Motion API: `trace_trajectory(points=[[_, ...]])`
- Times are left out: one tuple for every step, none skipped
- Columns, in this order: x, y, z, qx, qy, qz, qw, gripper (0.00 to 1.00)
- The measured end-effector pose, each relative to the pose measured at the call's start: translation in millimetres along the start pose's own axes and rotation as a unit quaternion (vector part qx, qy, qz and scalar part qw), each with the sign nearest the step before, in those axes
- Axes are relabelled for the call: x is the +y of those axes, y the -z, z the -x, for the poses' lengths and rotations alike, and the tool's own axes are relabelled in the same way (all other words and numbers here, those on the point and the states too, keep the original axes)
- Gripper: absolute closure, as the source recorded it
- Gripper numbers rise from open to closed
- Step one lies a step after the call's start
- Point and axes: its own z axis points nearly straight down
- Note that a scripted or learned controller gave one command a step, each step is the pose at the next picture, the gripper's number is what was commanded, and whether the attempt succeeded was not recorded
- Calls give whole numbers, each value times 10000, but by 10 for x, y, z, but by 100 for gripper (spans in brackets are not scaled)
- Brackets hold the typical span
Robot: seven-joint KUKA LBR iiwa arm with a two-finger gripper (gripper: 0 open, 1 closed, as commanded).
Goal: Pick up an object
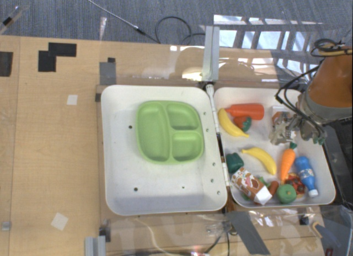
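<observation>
Bench (49, 155): a flat light-wood top with two white bins on it, side by side.
Left bin (118, 194): big, white and shallow. A green plate sits in the middle of it.
Right bin (330, 188): white too, touching the left bin. All the toy food is in here.
Arm (331, 84): grey with an orange band. It comes in from the right, over the far right corner of the right bin.
Green plate (168, 132): a tray with three sections and nothing on it.
Gripper (284, 131): it hangs low in the right bin, just above the carrot and to the right of the red toy. I cannot tell how its jaws stand, and I see nothing between them.
Red toy (246, 111): long and red-orange, at the far side of the bin.
Bananas: one (230, 123) lies by the left wall, another (262, 159) lies in the middle.
Carrot (287, 164): orange, pointing down, beside the blue bottle.
Blue bottle (306, 176): near the right wall.
Snack box (251, 186): at the near side, tilted.
Green apple (285, 193): small and round, next to the box.
</observation>
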Motion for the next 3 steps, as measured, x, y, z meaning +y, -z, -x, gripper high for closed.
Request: trace_trajectory(points=[[3, -6, -3, 6, 2, 2, 10000, 0], [-123, -140, -293, 62, -723, 6, 9974, 0], [193, -150, 47, 60, -1743, 0, 9847, 0]])
